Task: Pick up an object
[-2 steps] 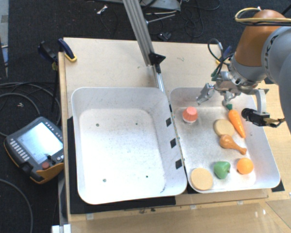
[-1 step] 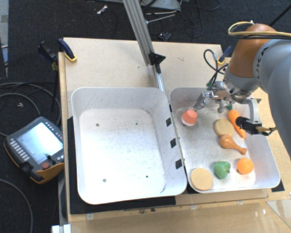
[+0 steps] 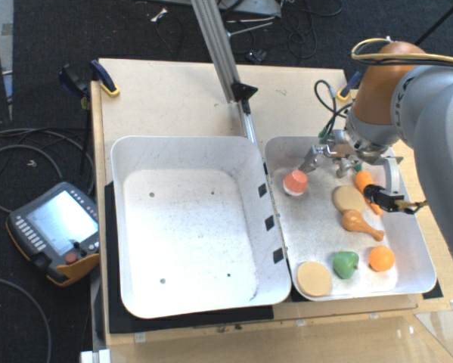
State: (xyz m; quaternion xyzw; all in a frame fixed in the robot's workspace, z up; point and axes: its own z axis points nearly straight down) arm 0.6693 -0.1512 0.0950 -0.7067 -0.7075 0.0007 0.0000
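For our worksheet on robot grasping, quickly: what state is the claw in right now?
Claw: cannot be told. It hangs over the right bin, just above the pink and white object, with nothing visibly held.

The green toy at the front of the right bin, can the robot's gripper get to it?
Probably yes. The green toy lies uncovered, apart from the round biscuit and the orange ball beside it. The gripper hangs over the same bin, farther back.

Grey arm (image 3: 430, 104) (orange band above wrist), yellow and green cables.
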